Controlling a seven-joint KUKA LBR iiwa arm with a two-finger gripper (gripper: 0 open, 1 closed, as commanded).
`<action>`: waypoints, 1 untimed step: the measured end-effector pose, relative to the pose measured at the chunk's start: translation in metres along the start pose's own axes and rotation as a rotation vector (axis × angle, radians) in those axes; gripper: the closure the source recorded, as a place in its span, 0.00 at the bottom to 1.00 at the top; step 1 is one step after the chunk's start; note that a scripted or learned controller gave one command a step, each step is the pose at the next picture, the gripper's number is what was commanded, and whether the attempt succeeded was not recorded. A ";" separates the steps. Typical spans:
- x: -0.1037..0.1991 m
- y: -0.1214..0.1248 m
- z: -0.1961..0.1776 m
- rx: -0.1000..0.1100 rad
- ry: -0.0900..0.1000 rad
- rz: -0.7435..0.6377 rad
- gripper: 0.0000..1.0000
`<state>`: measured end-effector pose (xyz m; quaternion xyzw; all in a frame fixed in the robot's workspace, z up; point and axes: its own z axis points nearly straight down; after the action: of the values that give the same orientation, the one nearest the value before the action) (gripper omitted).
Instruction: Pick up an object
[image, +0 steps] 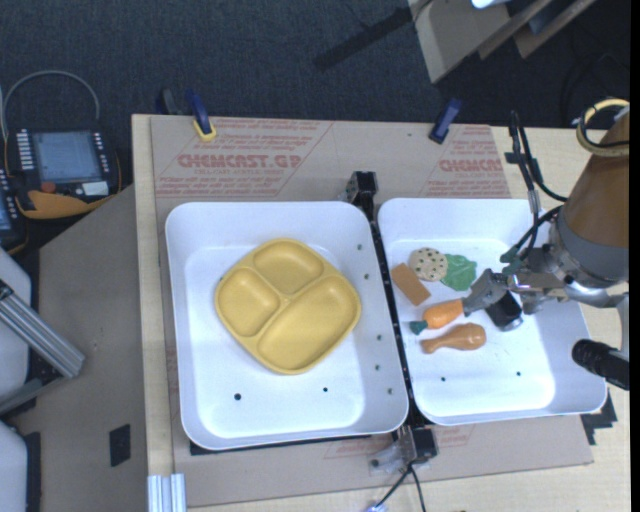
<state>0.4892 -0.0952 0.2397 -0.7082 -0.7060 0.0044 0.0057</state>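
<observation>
Orange carrot (443, 315) beside hand (487, 293), grip unclear, drumstick (455, 340), cookie (429, 263), leaf (460, 271) crowding near

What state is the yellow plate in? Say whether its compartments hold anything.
Empty. The yellow plate sits right side up in the left bin, and all three compartments show bare yellow.

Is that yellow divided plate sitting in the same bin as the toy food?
No, the yellow divided plate lies alone in the left bin, while the cookie and carrot lie in the right bin.
</observation>
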 end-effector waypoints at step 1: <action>0.000 0.002 -0.007 -0.014 -0.001 -0.003 0.00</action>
<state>0.4917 -0.0948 0.2464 -0.7070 -0.7072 0.0000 0.0003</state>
